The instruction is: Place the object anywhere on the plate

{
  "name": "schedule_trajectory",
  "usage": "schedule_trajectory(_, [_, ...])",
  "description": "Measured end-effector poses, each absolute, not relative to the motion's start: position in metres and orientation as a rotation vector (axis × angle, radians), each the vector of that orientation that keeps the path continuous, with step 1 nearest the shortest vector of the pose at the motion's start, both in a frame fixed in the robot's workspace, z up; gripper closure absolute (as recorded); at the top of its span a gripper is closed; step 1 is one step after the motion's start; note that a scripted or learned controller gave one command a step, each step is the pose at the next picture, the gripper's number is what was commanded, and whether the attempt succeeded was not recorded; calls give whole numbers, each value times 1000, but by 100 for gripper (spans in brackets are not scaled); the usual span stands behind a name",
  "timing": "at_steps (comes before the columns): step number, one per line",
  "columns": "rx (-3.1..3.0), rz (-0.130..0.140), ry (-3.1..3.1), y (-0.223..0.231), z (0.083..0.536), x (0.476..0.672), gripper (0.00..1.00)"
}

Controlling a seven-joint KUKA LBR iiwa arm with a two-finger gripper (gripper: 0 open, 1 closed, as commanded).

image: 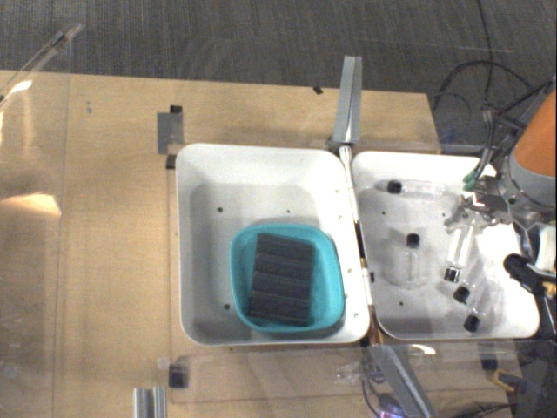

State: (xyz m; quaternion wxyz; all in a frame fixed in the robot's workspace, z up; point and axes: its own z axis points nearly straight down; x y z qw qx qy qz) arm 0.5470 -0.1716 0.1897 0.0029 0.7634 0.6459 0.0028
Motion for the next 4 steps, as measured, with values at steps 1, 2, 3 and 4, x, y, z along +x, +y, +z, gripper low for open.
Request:
schedule_trajectory(1, [2334, 6, 2097, -104, 203, 495, 100])
schedule_trajectory(2, [2252, 9, 2183, -34, 212, 535, 100])
schedule_trajectory(3, [2097, 10, 2334, 22, 186, 514, 100])
schedule_trajectory(4, [2013, 7, 2408, 77, 185, 542, 100])
